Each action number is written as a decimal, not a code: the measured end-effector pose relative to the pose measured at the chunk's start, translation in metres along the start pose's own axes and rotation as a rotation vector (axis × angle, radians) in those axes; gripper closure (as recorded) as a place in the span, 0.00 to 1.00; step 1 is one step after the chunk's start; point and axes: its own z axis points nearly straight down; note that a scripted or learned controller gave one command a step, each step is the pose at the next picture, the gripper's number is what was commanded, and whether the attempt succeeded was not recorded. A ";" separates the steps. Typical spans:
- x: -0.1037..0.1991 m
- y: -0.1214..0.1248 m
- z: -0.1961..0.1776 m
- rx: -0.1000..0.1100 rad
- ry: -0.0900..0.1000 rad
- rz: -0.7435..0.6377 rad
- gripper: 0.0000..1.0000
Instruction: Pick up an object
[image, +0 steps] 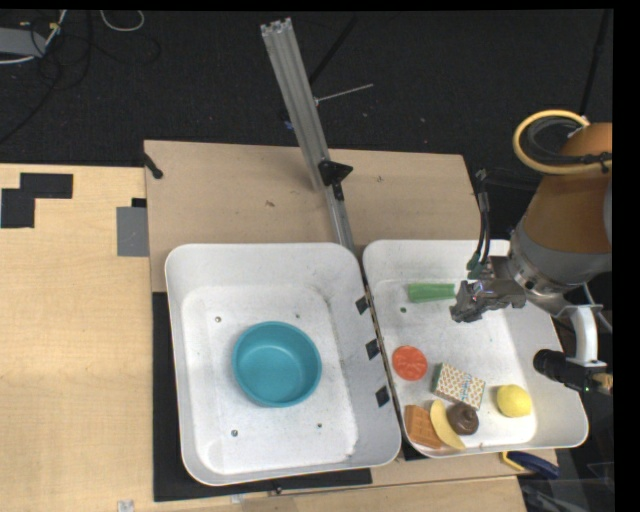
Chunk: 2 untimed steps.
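Two white bins are seen side by side. In the right bin (560, 425), a green stick (431, 292) lies near the far wall, its long axis running left to right. The gripper (466, 306) is poised just beside its right end; whether it is spread cannot be told. Nearer are a red disc (409, 362), patterned block (458, 383), banana (444, 424) and lemon (514, 401). A teal bowl (277, 363) sits in the left bin (200, 290).

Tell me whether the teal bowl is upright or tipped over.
Upright. The teal bowl sits in the left bin with its round rim facing up and its inside showing, nothing visible in it.
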 end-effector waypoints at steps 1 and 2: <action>0.045 0.016 -0.007 0.002 0.000 -0.003 1.00; 0.097 0.033 -0.011 0.002 0.000 -0.003 1.00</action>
